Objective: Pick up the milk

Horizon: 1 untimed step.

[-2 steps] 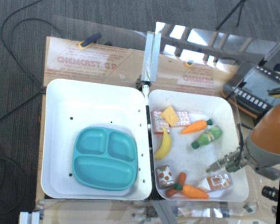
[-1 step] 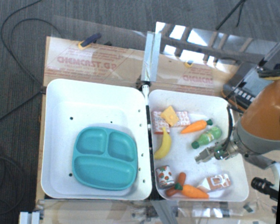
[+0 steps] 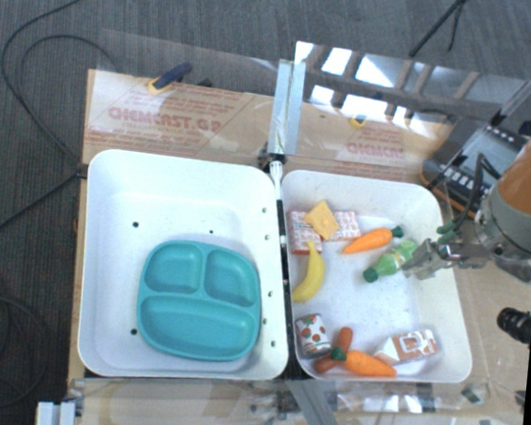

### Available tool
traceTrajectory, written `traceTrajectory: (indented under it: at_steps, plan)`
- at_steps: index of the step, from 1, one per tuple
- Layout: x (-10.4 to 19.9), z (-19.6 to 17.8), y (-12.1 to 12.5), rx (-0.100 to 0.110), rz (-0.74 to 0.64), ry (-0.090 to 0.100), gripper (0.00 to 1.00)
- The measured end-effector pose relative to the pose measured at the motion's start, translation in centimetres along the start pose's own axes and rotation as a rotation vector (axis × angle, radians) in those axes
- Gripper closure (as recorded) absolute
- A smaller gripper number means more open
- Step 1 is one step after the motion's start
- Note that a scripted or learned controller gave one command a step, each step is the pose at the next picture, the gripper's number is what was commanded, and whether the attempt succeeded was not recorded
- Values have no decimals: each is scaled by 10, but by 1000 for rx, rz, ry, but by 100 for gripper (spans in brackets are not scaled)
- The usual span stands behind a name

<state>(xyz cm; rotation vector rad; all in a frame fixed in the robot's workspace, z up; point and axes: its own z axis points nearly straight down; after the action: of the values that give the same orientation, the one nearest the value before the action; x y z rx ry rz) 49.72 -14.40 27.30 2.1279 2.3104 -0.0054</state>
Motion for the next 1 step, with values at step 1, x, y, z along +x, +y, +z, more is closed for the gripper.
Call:
traceTrajectory:
  at_steps: [1]
  plan:
    - [45, 47, -9, -1, -322, 2, 100]
